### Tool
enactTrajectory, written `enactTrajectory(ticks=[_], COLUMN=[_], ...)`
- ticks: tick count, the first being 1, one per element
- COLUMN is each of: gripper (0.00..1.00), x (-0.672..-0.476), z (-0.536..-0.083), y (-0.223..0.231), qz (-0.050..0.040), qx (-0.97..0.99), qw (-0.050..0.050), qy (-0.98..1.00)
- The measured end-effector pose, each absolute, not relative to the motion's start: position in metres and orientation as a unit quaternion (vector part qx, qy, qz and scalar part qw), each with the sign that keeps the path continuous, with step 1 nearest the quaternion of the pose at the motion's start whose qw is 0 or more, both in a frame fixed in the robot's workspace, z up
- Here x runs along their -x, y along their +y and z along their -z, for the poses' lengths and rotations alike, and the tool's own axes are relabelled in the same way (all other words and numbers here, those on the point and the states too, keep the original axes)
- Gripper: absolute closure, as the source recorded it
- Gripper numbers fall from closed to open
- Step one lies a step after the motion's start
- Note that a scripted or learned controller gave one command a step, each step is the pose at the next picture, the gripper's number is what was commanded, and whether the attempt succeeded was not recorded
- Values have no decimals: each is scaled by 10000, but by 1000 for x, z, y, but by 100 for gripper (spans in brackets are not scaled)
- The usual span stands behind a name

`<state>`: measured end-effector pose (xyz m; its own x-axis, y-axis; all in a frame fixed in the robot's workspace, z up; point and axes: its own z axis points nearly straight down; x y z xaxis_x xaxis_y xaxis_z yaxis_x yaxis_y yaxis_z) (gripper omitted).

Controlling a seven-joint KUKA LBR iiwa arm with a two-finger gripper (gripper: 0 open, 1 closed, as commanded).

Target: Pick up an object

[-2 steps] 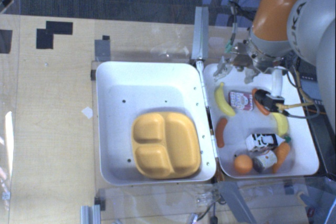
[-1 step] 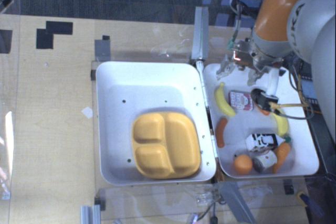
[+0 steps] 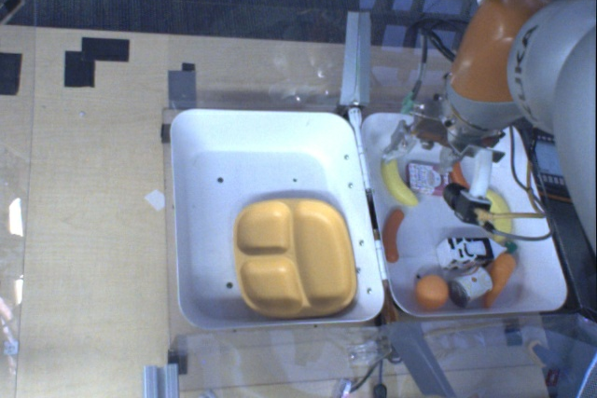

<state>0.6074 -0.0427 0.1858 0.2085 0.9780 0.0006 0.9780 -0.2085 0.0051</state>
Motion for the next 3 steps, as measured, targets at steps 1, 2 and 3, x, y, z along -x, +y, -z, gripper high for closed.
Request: enactTrajectory(ticks=[1, 2, 3], gripper=[0, 0, 0], x=[-585, -569, -569], z=[-185, -185, -185], y=[-39, -40, -40], qz=[-12, -12, -12], qx=[-8248, -8672, -8672], qw=[-1, -2, -2], qy=[5654, 4980, 4979])
